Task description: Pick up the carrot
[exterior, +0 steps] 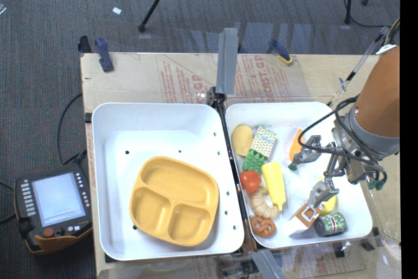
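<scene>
Small orange carrot (297,143), tapered, in the right bin (287,112), claw (312,170) spread just beside it.

Carrot (297,142) against right bin wall (307,105); open floor below, corn (275,183) left.

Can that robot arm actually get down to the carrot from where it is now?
Probably yes. The carrot lies near the right bin's far side, with open white floor around it, and the gripper hangs close by over the same bin, nothing between them.
</scene>
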`<state>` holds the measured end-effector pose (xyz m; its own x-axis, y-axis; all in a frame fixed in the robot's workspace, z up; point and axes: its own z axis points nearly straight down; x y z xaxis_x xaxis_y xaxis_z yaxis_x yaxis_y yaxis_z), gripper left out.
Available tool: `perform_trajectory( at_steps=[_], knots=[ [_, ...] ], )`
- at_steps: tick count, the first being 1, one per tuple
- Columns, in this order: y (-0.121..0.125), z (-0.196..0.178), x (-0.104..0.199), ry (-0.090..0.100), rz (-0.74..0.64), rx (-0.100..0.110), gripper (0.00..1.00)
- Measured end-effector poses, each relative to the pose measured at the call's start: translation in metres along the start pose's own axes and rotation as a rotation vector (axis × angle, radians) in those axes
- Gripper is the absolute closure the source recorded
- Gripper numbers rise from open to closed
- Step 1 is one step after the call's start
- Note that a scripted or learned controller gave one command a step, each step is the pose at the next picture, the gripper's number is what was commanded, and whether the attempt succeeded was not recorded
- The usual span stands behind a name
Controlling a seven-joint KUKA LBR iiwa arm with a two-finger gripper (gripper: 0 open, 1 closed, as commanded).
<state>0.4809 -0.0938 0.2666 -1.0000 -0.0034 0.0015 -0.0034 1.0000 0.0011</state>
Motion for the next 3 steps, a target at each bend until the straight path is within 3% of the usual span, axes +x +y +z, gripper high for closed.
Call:
perform_trajectory(
  at_steps=[1, 2, 3],
  knots=[
    [-0.04, 0.088, -0.076, 0.009, 0.116, -0.002, 0.0],
    [-0.049, 0.183, -0.103, 0.004, 0.208, -0.001, 0.0],
    [-0.052, 0.178, -0.153, -0.005, 0.277, -0.001, 0.0]
  ],
)
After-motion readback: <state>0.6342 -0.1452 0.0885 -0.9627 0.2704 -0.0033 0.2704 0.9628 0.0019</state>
